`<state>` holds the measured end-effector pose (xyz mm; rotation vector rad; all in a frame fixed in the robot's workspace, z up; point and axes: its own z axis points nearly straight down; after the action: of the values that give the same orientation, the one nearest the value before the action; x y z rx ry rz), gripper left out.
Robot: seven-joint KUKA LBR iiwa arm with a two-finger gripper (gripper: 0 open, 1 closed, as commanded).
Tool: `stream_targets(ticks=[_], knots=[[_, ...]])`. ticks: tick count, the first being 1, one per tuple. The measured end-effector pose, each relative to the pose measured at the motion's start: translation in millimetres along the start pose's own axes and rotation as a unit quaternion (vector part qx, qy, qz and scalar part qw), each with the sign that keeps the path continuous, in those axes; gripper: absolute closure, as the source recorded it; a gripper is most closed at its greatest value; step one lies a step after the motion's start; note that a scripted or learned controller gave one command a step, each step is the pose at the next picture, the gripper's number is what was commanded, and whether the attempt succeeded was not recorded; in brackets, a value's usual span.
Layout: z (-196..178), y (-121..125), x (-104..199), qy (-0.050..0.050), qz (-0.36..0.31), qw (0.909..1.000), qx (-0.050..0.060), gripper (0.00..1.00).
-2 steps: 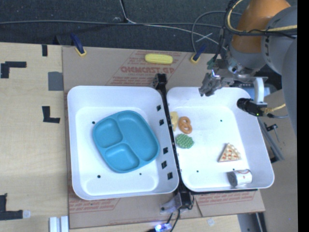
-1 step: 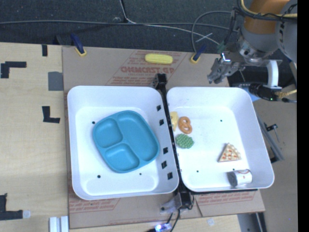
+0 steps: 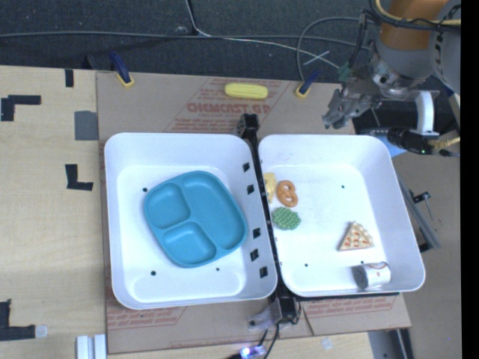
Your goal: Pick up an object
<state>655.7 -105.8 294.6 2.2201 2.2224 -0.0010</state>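
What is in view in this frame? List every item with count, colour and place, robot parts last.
bins: 2, white, side by side on the bench
divided plate: 1, blue, in the left bin
pretzel: 1, orange-brown, right bin, near its left wall
leafy piece: 1, green, just below the pretzel
yellow piece: 1, at the right bin's left wall
pizza slice: 1, orange-red, right bin, lower right
small cylinder: 1, grey and white, right bin's bottom edge
banana-like object: 1, yellow, on cardboard behind the bins
clamps: 2, blue-yellow, cardboard's back edge
arm: 1, grey with orange band, upper right
gripper: 1, dark, above the right bin's back rim
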Motion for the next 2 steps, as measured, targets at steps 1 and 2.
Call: stream_targets(ticks=[1,2], knots=[[23.1,-9.9,48.4,0.0,-0.001,1.0,0.001,1.0],[41.4,-20.5,92.4,0.0,-0.002,1.0,0.002,1.0]])
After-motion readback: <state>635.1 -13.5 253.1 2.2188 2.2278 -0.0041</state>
